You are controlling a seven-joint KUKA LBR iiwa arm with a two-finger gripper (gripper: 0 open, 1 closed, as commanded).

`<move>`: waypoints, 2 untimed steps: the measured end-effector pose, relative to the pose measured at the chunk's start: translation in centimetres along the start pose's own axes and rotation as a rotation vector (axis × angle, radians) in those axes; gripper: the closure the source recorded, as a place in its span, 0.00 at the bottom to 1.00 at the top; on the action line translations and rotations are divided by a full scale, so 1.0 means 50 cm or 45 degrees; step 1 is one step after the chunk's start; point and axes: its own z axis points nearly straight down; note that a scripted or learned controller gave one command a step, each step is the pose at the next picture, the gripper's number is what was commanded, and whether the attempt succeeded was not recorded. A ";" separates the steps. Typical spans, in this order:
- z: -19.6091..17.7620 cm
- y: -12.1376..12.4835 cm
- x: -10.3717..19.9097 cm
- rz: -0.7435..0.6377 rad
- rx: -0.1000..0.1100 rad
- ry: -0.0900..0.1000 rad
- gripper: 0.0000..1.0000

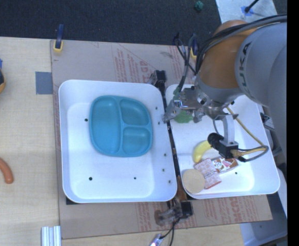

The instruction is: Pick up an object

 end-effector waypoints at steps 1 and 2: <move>0.002 -0.038 -0.154 0.007 0.004 -0.001 0.00; 0.003 -0.122 -0.154 0.003 0.004 -0.002 0.00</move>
